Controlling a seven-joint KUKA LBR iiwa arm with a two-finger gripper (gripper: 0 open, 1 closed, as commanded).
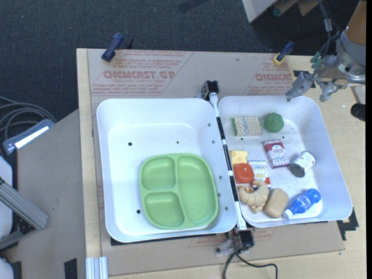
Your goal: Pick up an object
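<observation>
While the gripper (313, 85) hangs above the far right corner of the right bin (331, 156), its fingers (297, 88) look spread apart with nothing between them, so no object has been picked up yet. Everything worth taking lies in that right bin: a green ball (273, 121) near the far wall, a patterned flat packet (247, 126) just beside it, a small red box (275, 153) toward the middle, a white-and-dark cup (301, 163) lying on its side, a blue bottle (303, 202) near the front edge, and a tight cluster by the divider made up of a yellow block (238, 157), a red piece (243, 172), a tan ring-shaped pastry (253, 195) and a tan bread-like lump (276, 203). The left bin (116, 156) holds a green divided tray (177, 190), which is broad and flat and would probably be awkward to pinch. My guess is that the green ball is the easiest choice (it sits apart from its neighbours and nearest the gripper); it is probably light, and being round it may roll or squirt out, so the fingers should close across its widest part. The red box looks stiff and flat-sided, a firmer hold across its short sides. Things in the cluster touch one another, so a grab there risks nudging neighbours.
</observation>
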